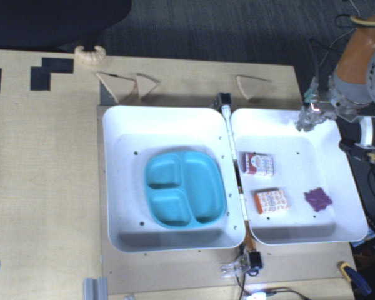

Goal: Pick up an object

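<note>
Two shallow white bins sit side by side on the light wooden table [44, 186], their inner rims touching along a centre seam. The left bin [122, 167] holds a turquoise divided plate [185, 188] with three compartments, lying flat roughly in the middle of the bin floor. The right bin [337, 227] holds three small objects: a red-and-white carton [258, 164] near the seam in the bin's middle, an orange-and-white packet [270, 200] just below it and apart from it, and a purple crumpled piece [317, 199] to the right of the packet, well clear of both. All three lie flat on the bin floor, none touching another. The arm [362, 67], grey with an orange band, enters from the right edge of the view, and its end effector [307, 121] sits over the upper right corner of the right bin, close to the rim and well apart from all three objects. Whether the end effector is released or clenched cannot be told from this angle; nothing is visible in its grip. Above the bins, three small tan triangular pieces [137, 86] sit on the table, and a pale rounded object [89, 55] lies near the table's far edge. A black clip [223, 100] sits at the top of the seam, and wiring [253, 264] at the bottom of it.
</note>
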